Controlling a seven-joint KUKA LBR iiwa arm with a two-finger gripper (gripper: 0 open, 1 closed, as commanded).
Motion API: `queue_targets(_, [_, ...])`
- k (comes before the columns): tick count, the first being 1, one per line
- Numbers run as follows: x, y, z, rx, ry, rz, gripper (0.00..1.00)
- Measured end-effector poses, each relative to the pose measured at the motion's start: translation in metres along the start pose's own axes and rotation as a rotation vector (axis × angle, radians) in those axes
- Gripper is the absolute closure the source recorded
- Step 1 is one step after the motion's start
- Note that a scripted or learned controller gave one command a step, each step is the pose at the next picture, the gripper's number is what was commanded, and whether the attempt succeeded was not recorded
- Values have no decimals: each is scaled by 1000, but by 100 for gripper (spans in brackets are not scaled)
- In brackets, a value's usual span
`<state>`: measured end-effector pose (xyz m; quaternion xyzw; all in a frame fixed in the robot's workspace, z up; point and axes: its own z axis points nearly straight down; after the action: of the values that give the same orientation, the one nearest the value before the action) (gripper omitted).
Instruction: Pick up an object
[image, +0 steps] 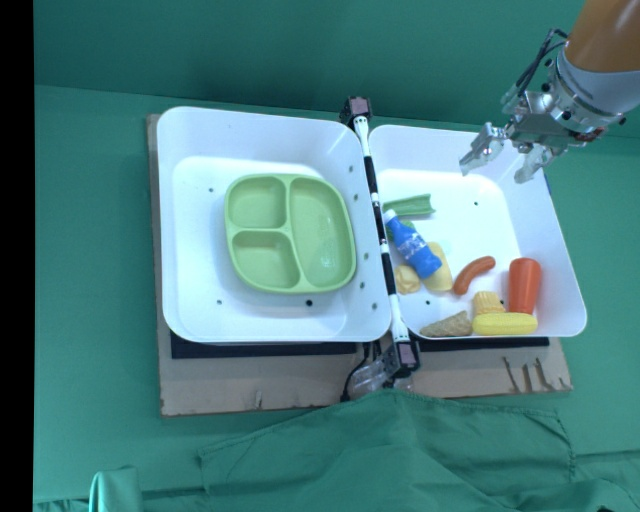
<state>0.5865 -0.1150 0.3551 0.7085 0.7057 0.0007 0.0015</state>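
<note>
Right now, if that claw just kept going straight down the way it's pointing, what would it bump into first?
Probably the back rim or bare floor of the right bin. The gripper, its fingers apart, hangs over that bin's far corner, and the toy food lies nearer the front. Its height is hard to judge from this slanted view.

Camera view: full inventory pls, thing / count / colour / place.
bins: 2, white, side by side on the bench
divided plate: 1, light green, left bin
green piece: 1, green, right bin, upper left
bottle: 1, blue, white cap, right bin near the divider
sausage: 1, red-orange, right bin centre
carrot: 1, orange-red, right bin, right side
yellow food toys: several, yellow and tan, right bin front
cloth: 1, green, foreground
gripper: 1, silver, open, above right bin's far edge, holding nothing
</note>
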Motion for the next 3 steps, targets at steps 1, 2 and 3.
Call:
queue_targets(1, [47, 4, -65, -10, 1, -7, 0])
queue_targets(2, [76, 50, 22, 5, 1, -4, 0])
queue_targets(3, [14, -8, 85, 8, -1, 6, 0])
